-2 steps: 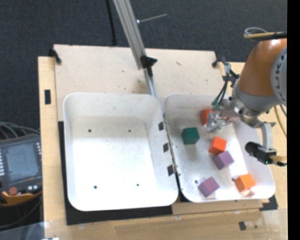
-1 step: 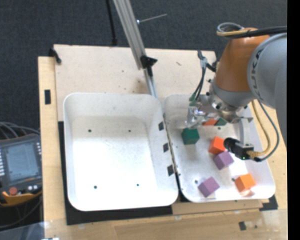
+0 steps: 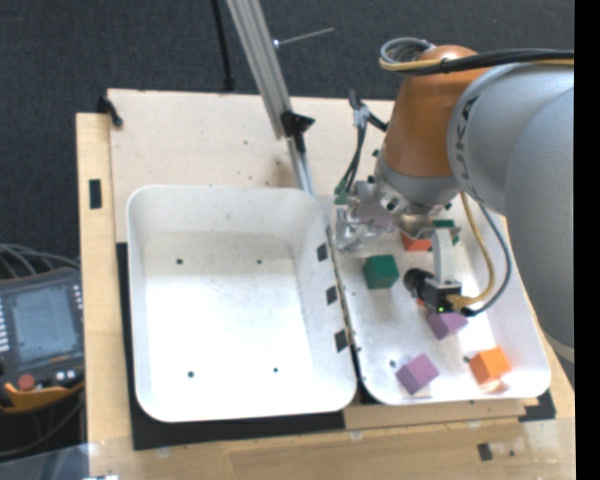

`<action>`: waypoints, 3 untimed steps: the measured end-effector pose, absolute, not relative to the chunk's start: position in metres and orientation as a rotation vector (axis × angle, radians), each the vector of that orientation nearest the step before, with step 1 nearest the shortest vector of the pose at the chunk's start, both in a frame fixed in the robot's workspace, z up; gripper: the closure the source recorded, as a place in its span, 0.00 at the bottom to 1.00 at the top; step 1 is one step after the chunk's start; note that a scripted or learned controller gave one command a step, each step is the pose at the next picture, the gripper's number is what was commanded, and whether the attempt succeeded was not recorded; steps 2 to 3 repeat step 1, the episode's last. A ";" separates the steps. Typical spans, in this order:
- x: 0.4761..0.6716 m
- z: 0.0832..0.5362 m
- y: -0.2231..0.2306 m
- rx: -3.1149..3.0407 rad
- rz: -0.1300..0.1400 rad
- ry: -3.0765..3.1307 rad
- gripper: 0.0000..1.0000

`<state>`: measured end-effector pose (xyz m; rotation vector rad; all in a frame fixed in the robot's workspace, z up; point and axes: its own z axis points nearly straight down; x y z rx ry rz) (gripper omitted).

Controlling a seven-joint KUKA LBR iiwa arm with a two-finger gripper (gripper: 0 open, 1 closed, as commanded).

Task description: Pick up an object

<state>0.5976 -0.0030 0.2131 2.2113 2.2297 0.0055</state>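
My gripper hangs low over the right bin, near its far end and close to the wall it shares with the left bin. My wrist and orange band cover it from above, so I cannot tell how far it is open or whether it has hold of anything. Nearest to it, a green cube lies just on the camera's side of it. An orange piece peeks out beside my wrist, mostly hidden. Farther toward the camera, a purple cube sits next to my black cable fitting. Farthest from my gripper, at the bin's near end, lie another purple cube and an orange cube, a little apart.
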 end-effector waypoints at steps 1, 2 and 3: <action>0.609 0.227 0.054 2.212 0.006 2.231 1.00; 0.609 0.227 0.054 2.212 0.006 2.231 1.00; 0.609 0.227 0.054 2.212 0.006 2.231 1.00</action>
